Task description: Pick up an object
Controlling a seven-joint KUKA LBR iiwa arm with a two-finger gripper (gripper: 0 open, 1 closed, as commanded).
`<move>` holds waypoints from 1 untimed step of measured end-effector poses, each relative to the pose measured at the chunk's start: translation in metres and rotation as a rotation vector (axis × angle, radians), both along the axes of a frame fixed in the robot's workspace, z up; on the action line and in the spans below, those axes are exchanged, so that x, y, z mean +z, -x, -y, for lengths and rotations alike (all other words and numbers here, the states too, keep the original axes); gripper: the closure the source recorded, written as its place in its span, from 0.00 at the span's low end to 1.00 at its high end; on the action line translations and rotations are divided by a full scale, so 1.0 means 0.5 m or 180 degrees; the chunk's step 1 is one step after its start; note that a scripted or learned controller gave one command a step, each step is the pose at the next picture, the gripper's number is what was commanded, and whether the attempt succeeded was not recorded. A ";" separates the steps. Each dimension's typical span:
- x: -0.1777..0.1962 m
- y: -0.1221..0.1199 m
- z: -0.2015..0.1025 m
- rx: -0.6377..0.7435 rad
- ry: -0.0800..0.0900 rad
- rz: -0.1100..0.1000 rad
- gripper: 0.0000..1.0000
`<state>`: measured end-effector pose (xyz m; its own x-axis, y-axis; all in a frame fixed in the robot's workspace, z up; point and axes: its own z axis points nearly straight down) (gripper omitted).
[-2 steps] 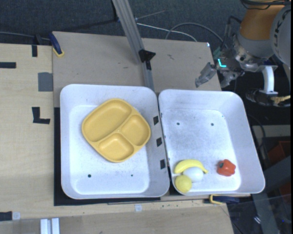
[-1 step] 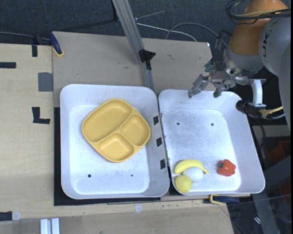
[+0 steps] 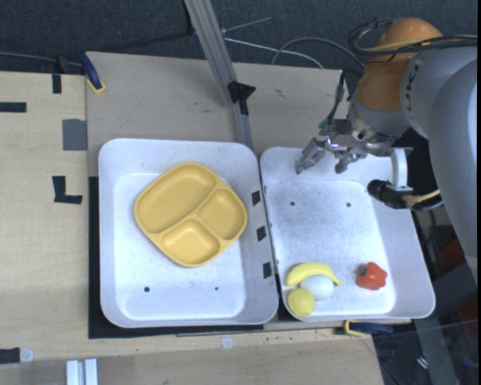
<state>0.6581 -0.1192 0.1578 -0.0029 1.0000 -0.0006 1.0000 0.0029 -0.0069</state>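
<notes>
My gripper hangs over the far edge of the right bin, its two fingers spread apart with nothing between them. At that bin's near edge lie a yellow banana, a white egg-like ball under it, and a yellow lemon. A small red pepper sits to their right. All of these objects lie well toward the near side from the gripper.
The left bin holds a yellow divided plate. A metal pole slants down to the gap between the bins. The grey arm with its orange band fills the upper right. A black cable connector overhangs the right bin.
</notes>
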 end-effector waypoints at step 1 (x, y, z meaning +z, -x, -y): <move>-0.115 0.000 0.019 -0.0006 0.0002 -0.0002 0.00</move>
<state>0.6579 -0.1286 0.1005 -0.0012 1.0000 -0.0011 1.0000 0.0012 -0.0077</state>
